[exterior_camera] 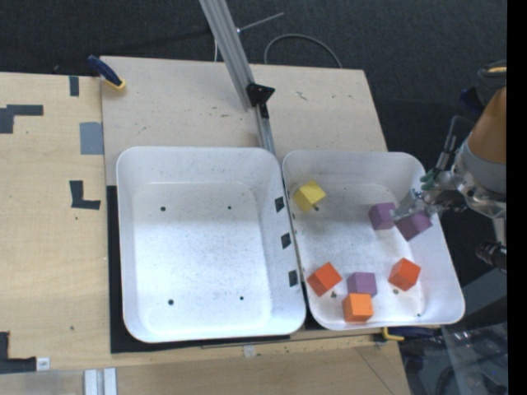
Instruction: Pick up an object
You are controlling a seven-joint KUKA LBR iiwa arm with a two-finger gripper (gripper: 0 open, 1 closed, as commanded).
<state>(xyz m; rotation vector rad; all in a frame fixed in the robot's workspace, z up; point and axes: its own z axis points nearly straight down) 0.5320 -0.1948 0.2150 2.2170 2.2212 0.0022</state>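
One gripper: the two-finger gripper (414, 210) sits at the right side of the frame, over the right bin's upper right part, reached in from the right edge.
Fingers: whether they are spread or closed cannot be told; they are too small and blurred against the block.
Purple block at the gripper: a tilted purple block (414, 225) lies right at the fingertips, touching or just under them; a grasp cannot be confirmed.
Second purple block: a purple cube (381, 216) sits just left of the tilted one, close beside it.
Arm: grey wrist with an orange band (494, 130) at the right edge, above the gripper.
Right bin: white bin (346, 164) holding all the blocks.
Yellow block: yellow cube (310, 196) near the bin's upper left corner.
Lower blocks: an orange cube (324, 278) at lower left, a third purple cube (361, 283) beside it, a lower orange cube (357, 306) just below that, and a red-orange cube (403, 274) to the right.
Left bin: white bin (198, 159) just beside the right one, walls touching.
Bench: light wooden top (49, 220) with a metal rail (230, 39) slanting from the top centre.
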